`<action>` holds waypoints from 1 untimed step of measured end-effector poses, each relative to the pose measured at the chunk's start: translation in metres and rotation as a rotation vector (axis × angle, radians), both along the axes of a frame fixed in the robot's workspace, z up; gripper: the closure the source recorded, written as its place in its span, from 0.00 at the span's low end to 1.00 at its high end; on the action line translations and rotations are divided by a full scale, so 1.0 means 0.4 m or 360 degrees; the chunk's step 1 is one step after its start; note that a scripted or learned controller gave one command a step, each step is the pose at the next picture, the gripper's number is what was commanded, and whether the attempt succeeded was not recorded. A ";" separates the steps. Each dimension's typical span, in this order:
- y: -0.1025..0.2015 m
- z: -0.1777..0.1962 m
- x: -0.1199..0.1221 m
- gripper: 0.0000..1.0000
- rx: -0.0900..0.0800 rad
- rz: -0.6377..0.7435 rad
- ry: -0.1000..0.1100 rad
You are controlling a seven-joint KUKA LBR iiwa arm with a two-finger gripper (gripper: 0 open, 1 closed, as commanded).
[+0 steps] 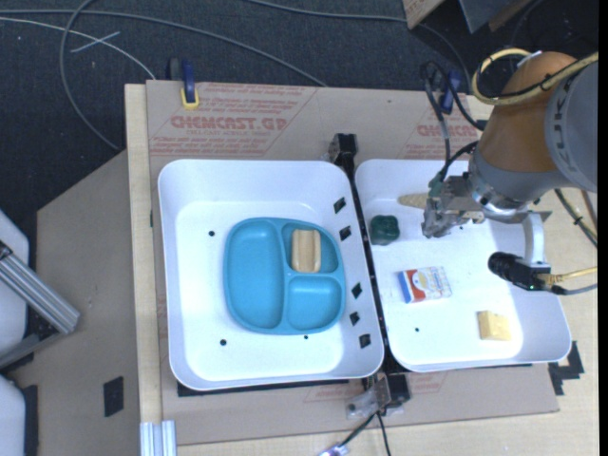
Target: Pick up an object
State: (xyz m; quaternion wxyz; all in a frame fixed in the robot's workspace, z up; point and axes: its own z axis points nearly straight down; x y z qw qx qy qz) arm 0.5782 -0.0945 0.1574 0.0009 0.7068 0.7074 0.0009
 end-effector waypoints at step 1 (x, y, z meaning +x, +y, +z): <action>0.004 0.153 0.017 1.00 -0.0001 0.0000 -0.0003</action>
